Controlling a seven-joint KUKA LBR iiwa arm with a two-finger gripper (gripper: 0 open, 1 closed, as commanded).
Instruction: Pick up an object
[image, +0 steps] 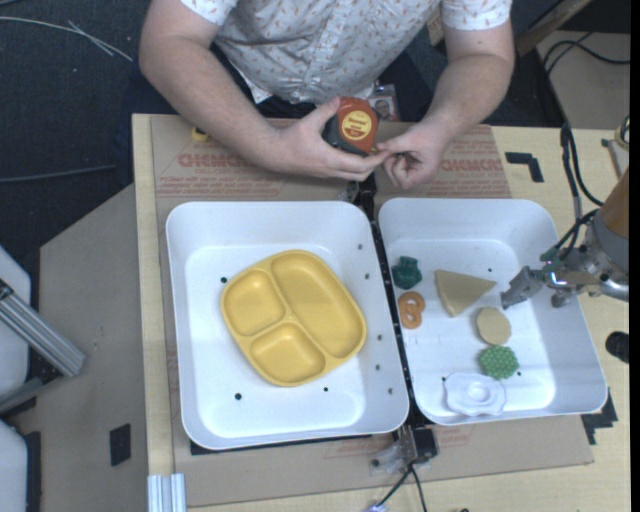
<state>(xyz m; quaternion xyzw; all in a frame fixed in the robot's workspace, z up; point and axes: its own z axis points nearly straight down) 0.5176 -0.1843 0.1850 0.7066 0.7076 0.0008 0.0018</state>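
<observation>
**Operator:** Where are you, and what's in reach?

**Arm:** My end effector hangs over the right bin, close to its outer wall. I can't tell from this slant whether it is apart or together, but nothing sits in it. Just beside it, toward the bin's middle, lies a tan wedge. A little nearer the front of the counter is a round tan piece, then a green bumpy ball, and at the front rim a white moulded piece. Farthest from me, against the dividing wall, are a dark green piece and an orange ring.

**Operator:** Why the wedge?

**Arm:** I judge it the natural pick: it is nearest, lies flat, and has bare white floor on its far side and behind it. The round piece nearly touches its lower corner, so that side is tight.

**Operator:** What about room to move?

**Arm:** The outer wall is right behind me, so I have little slack backward, and open floor ahead. The left bin holds a yellow divided tray, well apart from me. Beyond the bins, a person's hands hold a red tape measure over the cardboard. They are outside the bins, but I would keep clear of that back rim.
</observation>
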